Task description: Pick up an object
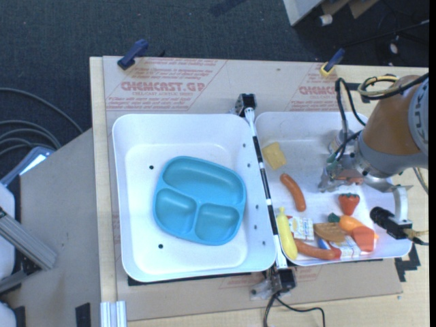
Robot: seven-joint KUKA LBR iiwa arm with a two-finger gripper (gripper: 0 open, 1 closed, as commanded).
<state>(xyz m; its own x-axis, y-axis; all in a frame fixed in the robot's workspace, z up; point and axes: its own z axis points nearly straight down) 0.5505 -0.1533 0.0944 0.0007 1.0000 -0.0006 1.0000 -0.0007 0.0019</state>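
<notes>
On the cardboard-covered bench (204, 80) two shallow white bins sit side by side, their inner rims touching along a dark clamped seam. Inside the left white bin (129, 182) lies a light blue plastic divided tray (199, 199) with three compartments, tilted slightly and resting near the middle of the bin floor. Over in the right white bin (300, 125) the loose toy food is scattered: a pale yellow block like a wedge of cheese (274, 155) near the seam, a reddish-orange sausage (293, 191) lying at a slant just below it, a yellow banana (286, 234) along the inner wall, and a second red sausage (317, 251) at the near edge beside the banana's lower end. A brown piece like a biscuit or slice of bread (332, 232) rests on a white printed packet, with an orange carrot-shaped piece (360, 231) touching its right side. A small red strawberry with a green top (349, 201) lies just above the carrot. The grey arm with its orange band comes in from the right, and its two-finger gripper (335, 176) is down low in the right bin, just above and left of the strawberry. Its tips are small and dark here; I cannot tell how far apart they stand, nor whether anything sits between them
</notes>
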